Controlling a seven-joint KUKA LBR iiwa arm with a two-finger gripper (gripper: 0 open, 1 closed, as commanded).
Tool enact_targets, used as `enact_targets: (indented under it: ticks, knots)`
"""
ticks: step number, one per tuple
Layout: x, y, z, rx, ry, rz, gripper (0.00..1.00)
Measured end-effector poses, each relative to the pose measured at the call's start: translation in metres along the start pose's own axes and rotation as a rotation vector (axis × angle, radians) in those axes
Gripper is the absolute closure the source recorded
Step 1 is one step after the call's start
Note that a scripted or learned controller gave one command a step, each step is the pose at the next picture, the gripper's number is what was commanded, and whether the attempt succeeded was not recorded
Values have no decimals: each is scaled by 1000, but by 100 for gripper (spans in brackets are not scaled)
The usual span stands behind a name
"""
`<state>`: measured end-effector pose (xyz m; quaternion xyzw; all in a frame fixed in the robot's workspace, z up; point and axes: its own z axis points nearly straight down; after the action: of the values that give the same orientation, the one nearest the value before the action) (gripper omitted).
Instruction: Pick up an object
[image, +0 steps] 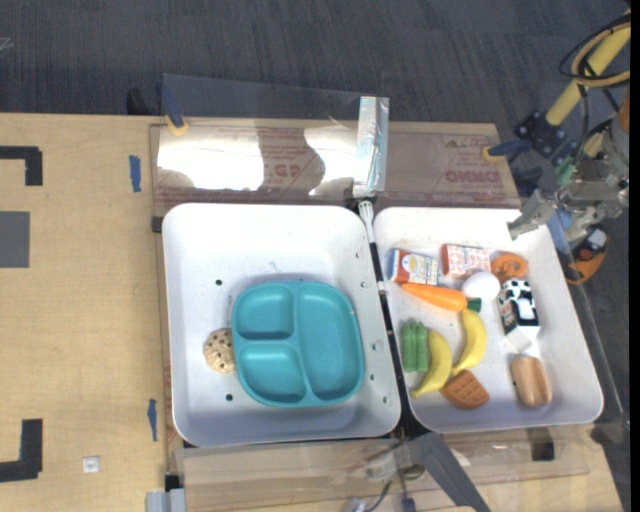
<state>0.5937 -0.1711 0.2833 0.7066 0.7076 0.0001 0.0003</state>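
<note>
**Toy food waits in right bin as arm stands off at its corner**

A heap of toy food lies untouched in the right bin (585, 385): a carrot (436, 295) near the middle, with two small cartons (418, 267) just behind it, a banana (455, 352) and a green piece (413, 343) in front of it, and a hot dog (530, 380) well off to its front right. A black-and-white toy (518, 303) sits to the carrot's right. Across the divider from the carrot, the left bin (190, 250) holds a teal tray (297, 342) and a cookie (219, 350). The gripper (580, 205) hovers at the right bin's far right corner, above the rim; whether it is open or closed cannot be made out, and nothing is seen in it. By this view, the pick is not yet done: choosing, descending and grasping all remain.
</note>
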Motion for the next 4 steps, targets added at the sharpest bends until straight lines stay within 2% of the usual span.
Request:
enact_targets:
  ticks: [1,2,3,4]
  knots:
    - [29,-19,159,13,2,94,0]
    - [59,-30,196,-5,-1,-30,0]
    - [59,-28,184,-10,-2,-30,100]
    - [74,-7,182,2,-1,11,100]
